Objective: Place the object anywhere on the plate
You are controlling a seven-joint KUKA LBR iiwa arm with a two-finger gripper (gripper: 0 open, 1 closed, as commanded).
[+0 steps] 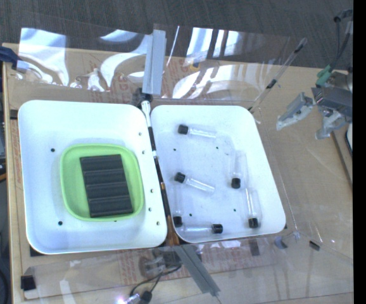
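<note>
Gripper is parked way off to the right of both bins, out over the bare bench near its right edge, w/ nothing between the fingers. Whether they're apart or together I honestly can't tell, too small and grey-on-grey at this angle.

Key relation imo: everything it needs lies to its left. Vials sit in the right bin, which is the nearer one, and the green plate is further left again in the left bin, so it's one long leftward line: gripper, vials, plate. Plate is roughly centred in its bin and has a dark ribbed block sitting on it, so free plate surface is mostly the green rim around that.

Count: 2 bins, 1 plate, 1 block, and 6 clear vials w/ black caps afaict.
- vial near the back edge, long axis roughly left-right
- vial mid-bin, also roughly left-right, slightly slanted
- vial toward the right wall, axis front-back
- vial by the front right corner, front-back
- 2 along the front edge, lying left-right; hard to separate, clear on white

Nearest to the gripper looks like the right-wall one, prob the easiest reach.
</note>
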